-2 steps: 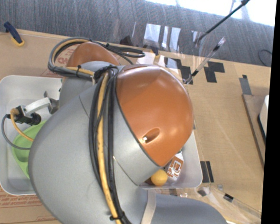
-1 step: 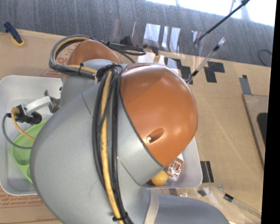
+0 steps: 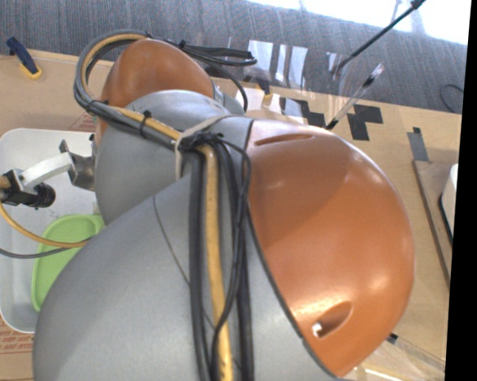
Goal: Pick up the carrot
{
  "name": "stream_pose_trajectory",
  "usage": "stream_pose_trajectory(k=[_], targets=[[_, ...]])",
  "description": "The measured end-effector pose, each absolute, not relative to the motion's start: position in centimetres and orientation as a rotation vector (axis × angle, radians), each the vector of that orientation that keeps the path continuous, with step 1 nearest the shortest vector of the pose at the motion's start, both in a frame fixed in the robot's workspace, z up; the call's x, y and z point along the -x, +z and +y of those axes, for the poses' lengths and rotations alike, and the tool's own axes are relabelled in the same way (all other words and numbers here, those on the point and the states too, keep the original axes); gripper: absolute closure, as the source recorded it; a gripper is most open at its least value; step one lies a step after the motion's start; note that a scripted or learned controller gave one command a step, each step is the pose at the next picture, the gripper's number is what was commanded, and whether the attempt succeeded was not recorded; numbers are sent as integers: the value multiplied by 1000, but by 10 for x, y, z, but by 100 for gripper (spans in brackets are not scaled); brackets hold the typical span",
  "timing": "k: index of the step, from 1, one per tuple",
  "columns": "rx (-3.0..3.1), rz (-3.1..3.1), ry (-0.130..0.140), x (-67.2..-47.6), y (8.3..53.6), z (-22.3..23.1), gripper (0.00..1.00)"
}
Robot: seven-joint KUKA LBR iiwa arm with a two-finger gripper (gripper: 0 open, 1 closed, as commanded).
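My grey and orange arm sits very close under the camera and hides most of both bins. Its wrist end with the gripper reaches over the left white bin, near that bin's far side. A white bracket and a black knob with a yellow cable stick out beside it. A flat lime-green object lies in the left bin just below the gripper, partly covered by the arm.
Black and yellow cables run along the arm. The brown bench shows at the right with black tape marks. A blue and yellow clamp lies at the back left.
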State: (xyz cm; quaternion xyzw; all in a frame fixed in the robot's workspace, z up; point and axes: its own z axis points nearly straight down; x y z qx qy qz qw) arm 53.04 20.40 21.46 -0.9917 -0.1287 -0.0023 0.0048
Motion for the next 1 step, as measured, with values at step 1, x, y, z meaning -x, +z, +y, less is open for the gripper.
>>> stream_pose_trajectory(k=[1], targets=[[3118,-381,-80,-524,195,197,100]])
